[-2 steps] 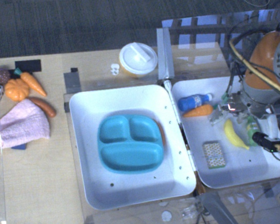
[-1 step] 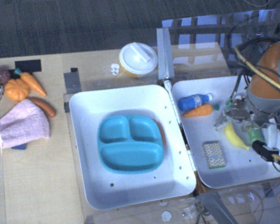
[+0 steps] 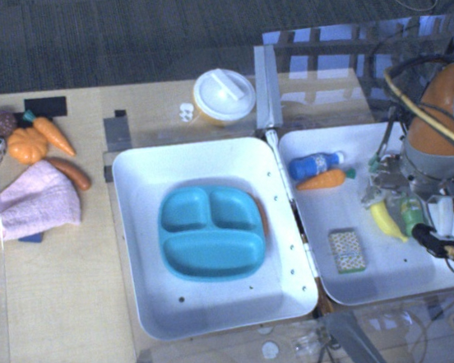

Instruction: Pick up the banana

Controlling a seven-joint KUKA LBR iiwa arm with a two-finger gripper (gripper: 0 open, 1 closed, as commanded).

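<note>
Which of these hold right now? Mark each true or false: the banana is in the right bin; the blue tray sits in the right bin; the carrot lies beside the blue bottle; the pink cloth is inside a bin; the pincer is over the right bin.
1. The banana is in the right bin: true.
2. The blue tray sits in the right bin: false, it is in the left bin.
3. The carrot lies beside the blue bottle: true.
4. The pink cloth is inside a bin: false, it lies on the bench.
5. The pincer is over the right bin: true.

Arm (image 3: 439, 119) low, tool (image 3: 387, 188) downward
</note>
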